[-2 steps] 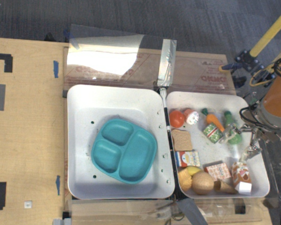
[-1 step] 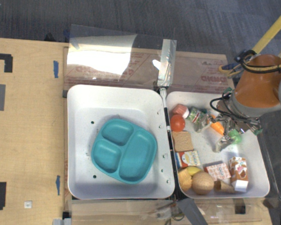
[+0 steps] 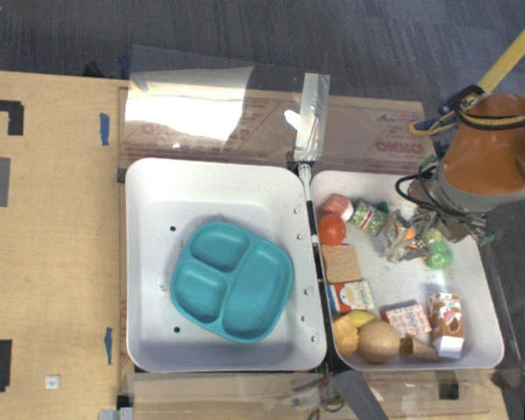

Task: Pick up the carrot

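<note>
End effector [image 3: 407, 242] among crowded toy food [image 3: 359, 298].

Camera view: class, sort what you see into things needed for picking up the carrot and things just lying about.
Belongs to the job: carrot; gripper.

Just lying about: teal plate; tomato; potato; cracker.

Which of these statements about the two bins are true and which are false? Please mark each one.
1. The teal divided plate lies in the left bin. True.
2. The gripper is over the left bin. False: it is over the right bin.
3. A red tomato lies near the divider between the bins. True.
4. The food toys are piled on the teal plate. False: they lie in the right bin.
</note>
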{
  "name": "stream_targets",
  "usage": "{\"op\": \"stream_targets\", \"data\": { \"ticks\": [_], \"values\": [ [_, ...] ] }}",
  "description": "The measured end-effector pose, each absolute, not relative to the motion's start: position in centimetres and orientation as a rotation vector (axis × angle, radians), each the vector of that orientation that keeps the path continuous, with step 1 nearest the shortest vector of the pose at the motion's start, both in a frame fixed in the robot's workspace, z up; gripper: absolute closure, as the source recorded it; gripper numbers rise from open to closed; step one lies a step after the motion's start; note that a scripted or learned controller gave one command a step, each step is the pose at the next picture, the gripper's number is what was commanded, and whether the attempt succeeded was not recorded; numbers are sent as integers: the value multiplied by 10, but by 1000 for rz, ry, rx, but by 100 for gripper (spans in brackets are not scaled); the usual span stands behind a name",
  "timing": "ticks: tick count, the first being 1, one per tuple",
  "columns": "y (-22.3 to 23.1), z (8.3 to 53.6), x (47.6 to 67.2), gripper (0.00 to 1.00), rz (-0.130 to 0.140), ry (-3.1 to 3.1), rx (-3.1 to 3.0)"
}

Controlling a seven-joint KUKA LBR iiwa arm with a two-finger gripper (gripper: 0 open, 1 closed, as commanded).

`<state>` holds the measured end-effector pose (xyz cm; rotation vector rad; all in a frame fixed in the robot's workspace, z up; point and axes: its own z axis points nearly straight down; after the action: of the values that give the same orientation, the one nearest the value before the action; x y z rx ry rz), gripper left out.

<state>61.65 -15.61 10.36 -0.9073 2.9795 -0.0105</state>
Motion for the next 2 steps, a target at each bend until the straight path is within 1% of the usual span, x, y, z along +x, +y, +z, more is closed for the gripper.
{"op": "stream_targets", "data": {
  "ticks": [1, 2],
  "values": [
    [-139, 90, 588, 100, -10, 2700, -1583],
    [-102, 206, 601, 100, -16, 2715, -1544]
  ]
}}
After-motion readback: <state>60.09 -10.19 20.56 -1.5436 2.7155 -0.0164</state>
